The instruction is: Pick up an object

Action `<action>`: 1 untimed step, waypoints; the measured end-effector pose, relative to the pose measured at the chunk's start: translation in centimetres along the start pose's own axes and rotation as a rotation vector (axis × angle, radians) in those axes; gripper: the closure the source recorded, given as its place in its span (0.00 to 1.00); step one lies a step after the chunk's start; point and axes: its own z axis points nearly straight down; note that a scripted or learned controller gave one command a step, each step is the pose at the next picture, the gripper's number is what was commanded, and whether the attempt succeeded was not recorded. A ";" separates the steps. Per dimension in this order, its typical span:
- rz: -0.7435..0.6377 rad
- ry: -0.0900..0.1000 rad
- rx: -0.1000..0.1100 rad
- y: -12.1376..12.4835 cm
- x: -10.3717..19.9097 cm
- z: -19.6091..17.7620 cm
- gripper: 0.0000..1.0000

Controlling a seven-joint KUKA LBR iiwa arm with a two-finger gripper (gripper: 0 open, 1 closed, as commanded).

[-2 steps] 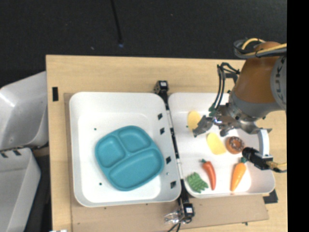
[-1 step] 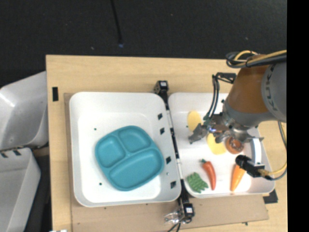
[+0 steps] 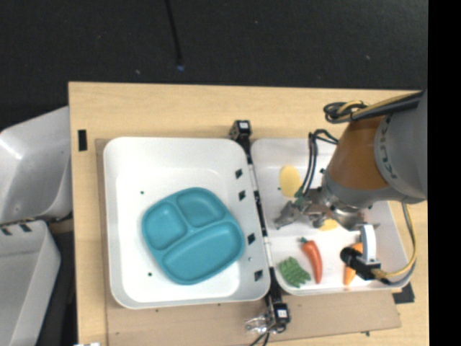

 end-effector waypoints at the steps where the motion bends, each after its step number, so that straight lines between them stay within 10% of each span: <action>1: 0.005 0.000 -0.008 0.2 0.0 -1.5 1.00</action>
